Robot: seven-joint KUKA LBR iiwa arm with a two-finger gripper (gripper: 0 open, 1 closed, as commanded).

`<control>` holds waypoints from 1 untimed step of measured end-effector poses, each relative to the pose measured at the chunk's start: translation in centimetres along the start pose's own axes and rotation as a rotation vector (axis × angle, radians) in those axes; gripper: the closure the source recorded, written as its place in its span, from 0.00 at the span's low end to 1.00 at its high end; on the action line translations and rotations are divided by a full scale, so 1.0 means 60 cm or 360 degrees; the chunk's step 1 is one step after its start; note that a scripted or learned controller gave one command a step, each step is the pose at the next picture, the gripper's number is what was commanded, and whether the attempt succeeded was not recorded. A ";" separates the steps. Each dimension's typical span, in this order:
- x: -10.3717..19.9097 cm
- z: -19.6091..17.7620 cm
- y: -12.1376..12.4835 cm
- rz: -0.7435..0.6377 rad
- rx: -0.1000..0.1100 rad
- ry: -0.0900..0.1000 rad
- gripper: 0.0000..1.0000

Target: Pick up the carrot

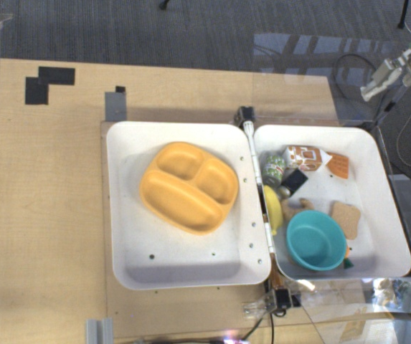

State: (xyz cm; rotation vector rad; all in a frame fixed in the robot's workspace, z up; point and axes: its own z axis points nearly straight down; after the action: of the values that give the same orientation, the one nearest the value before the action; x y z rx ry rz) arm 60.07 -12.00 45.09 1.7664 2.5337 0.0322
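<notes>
In the right bin, the carrot shows only as a small orange sliver with a green tip. It is tucked against the right side of a teal bowl near the bin's front edge, and the bowl hides most of it. My gripper hangs at the view's upper right, beyond the back right corner of the right bin and far from the carrot. Nothing is visibly held in it.
The right bin also holds a banana along its left wall, a bread slice, an orange cracker, a small carton, a green item and a black piece. A yellow divided plate lies in the left bin.
</notes>
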 end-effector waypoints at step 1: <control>-0.001 -0.023 0.005 -0.0008 -0.0018 -0.0011 1.00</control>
State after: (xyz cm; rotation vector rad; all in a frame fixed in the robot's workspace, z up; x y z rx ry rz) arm 60.28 -11.91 46.47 1.7530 2.5283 0.0397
